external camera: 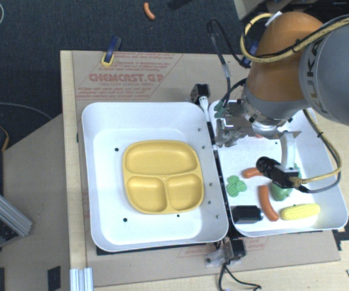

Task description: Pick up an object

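Observation:
The right bin (pixel 335 206) holds several small things. A green leafy piece (pixel 236 187) lies near its left wall, with a small orange piece (pixel 251 173) just above it. An orange-red sausage (pixel 268 202) lies slanted in the middle. A yellow corn cob (pixel 300 211) and a black block (pixel 246 213) rest by the front edge, and a green piece (pixel 280 192) shows partly behind the robot's cable. My gripper (pixel 228 136) hangs over the bin's back left part, close to the wall between the bins and above the green leafy piece. Nothing shows held in it.
The left bin (pixel 102 211) carries a yellow divided plate (pixel 162 176) in its middle. The arm's big orange and grey body (pixel 283 59) covers the back of the right bin. A cardboard sheet (pixel 132 74) lies under both bins.

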